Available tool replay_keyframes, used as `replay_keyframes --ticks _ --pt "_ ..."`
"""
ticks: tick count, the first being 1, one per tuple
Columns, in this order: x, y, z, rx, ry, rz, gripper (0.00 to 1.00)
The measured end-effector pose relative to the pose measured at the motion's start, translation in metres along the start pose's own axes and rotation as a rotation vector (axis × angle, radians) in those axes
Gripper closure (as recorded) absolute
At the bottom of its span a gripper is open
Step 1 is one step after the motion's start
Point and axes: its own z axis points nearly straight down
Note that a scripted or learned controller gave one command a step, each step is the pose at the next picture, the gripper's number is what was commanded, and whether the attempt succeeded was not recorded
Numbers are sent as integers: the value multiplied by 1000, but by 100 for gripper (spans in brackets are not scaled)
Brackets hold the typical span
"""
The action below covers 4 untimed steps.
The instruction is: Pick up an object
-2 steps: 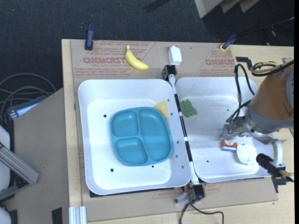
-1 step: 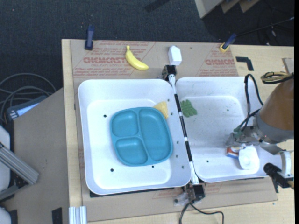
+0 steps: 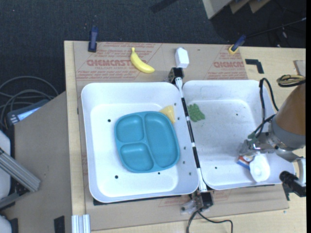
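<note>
Nearest the camera, a white and blue object (image 3: 256, 168) lies in the near right corner of the right bin (image 3: 221, 178). My end effector (image 3: 253, 148) hangs just above it, close to touching, and whether it is wide or narrow I cannot tell. Far left in that same bin sits a small green leafy piece (image 3: 196, 112). Across the divider, the left bin (image 3: 97, 178) holds a blue divided plate (image 3: 146, 141) with a yellow wedge (image 3: 167, 112) at its far right edge. Beyond the bins, on the surface (image 3: 77, 130), a yellow banana (image 3: 140, 62) rests.
</note>
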Motion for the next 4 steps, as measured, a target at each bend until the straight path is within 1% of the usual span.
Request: replay_keyframes --ticks 1,2,3,4 --pt "42 -2 -22 7 3 -1 100" --pt "42 -2 -31 6 2 0 100" --pt "42 -2 -31 6 2 0 0" --pt "-34 61 -30 7 2 0 0"
